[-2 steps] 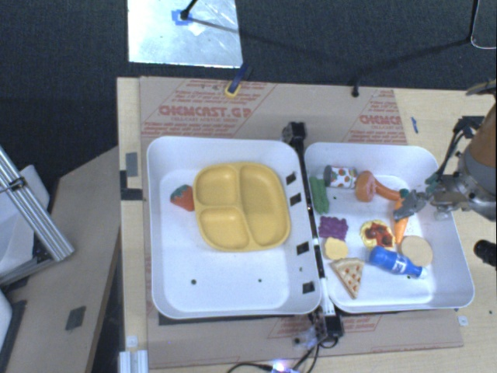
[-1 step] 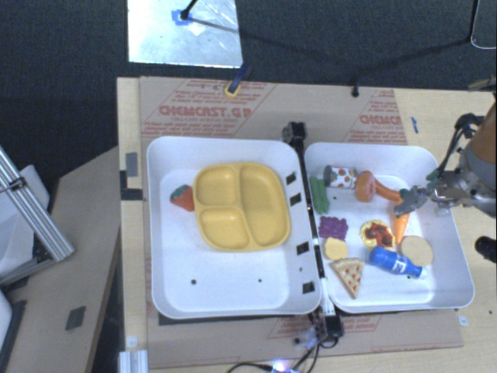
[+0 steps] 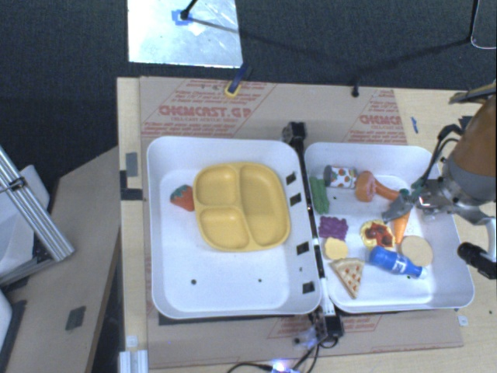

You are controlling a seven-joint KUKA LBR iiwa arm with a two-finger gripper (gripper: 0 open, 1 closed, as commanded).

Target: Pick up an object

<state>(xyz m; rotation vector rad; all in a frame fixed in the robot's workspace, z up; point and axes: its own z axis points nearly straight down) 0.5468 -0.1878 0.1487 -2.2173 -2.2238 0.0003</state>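
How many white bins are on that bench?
2. The left bin holds a yellow divided plate and a toy strawberry. The right bin holds the jumble of toy foods, with the gripper over it.

light: even, bright | glare: metal sheet (image 3: 185,20) | focus: slightly soft

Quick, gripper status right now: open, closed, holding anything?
Gripper: low over the right bin, next to the carrot; open or closed cannot be told, and nothing is visibly held.
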